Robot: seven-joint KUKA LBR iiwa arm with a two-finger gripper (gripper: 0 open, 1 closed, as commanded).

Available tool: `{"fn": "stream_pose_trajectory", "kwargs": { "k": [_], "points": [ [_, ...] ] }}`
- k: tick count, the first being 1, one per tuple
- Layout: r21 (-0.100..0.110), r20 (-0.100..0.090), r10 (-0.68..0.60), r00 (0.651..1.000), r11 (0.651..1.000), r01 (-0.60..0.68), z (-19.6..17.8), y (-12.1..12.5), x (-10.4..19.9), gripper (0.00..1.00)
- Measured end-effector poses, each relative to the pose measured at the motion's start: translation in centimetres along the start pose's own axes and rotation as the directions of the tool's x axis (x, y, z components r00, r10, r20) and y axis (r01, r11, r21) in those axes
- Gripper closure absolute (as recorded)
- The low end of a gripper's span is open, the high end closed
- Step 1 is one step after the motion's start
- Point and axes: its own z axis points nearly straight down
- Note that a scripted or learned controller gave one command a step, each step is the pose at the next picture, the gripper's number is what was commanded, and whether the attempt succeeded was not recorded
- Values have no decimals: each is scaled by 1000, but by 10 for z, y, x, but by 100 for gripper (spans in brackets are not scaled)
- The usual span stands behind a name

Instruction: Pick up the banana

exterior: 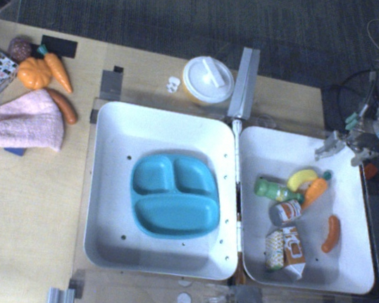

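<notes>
A: Nearest the camera, a small carton (286, 251) lies at the front of the right bin (351, 276). Where is the banana (302, 179)?

B: Right bin, rear half. It touches the carrot (316, 191) and sits just behind the green bottle (274, 191).

A: Step in hand?

B: Judged as approach. The claw (333, 145) hangs over the bin's rear wall, near the banana but apart from it. Nothing sits between its fingers; whether they stand apart or together cannot be told.

A: Next move?

B: Likely: travel forward and left, centre over the banana, descend, then close across its short axis without catching the carrot.

A: Appearance of the banana?

B: Yellow, short, curved, smooth; probably a toy. 1 end is hidden by the carrot.
</notes>
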Motion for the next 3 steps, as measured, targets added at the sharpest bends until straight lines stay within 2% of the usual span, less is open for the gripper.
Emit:
{"fn": "stream_pose_trajectory", "kwargs": {
  "k": [1, 2, 3],
  "points": [
    [0, 1, -164, 987, 987, 164, 123, 35, 3, 0],
    [-6, 2, -252, 968, 968, 252, 129, -9, 33, 0],
    [-12, 6, -254, 967, 967, 254, 117, -6, 33, 100]
  ]
}}
